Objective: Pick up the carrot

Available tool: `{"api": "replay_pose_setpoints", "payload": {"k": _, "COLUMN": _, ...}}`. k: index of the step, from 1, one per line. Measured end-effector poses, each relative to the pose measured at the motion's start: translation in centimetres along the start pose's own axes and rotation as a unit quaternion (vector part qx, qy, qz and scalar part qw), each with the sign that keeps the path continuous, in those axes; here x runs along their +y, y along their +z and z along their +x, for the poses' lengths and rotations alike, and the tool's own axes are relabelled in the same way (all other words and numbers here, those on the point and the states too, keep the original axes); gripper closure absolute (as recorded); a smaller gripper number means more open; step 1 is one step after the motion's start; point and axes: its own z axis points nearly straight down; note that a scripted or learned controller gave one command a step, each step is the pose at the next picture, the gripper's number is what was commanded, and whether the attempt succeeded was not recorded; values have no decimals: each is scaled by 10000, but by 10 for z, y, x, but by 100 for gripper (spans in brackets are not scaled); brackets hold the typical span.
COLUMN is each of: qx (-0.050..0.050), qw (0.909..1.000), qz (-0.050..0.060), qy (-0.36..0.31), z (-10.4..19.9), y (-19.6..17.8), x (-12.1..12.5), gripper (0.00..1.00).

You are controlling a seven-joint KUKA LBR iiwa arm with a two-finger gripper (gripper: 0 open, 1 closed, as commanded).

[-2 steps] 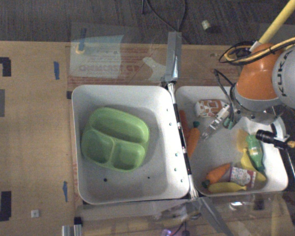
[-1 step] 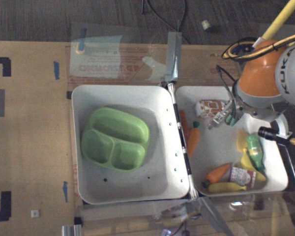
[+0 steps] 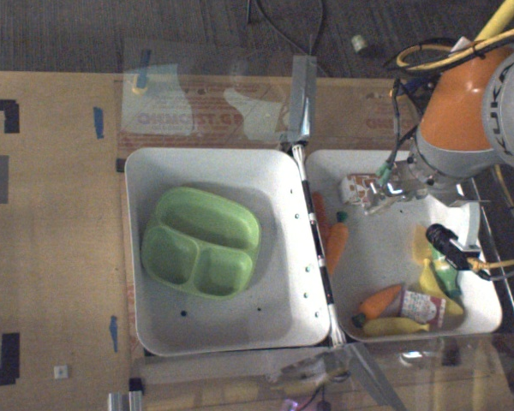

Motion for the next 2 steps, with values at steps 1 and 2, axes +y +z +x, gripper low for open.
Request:
{"api": "replay_pose_setpoints", "payload": {"k": 1, "qx": -5, "qw": 9874, "qz": -11, "qy": -1580, "z": 0, "y": -138, "x": 20, "gripper": 100}}
{"api": "replay_pose_setpoints", "payload": {"k": 2, "qx": 9, "qw": 9662, "qz": 0, "qy": -2577, "z": -14, "y": -14, "x": -19, "gripper": 100}}
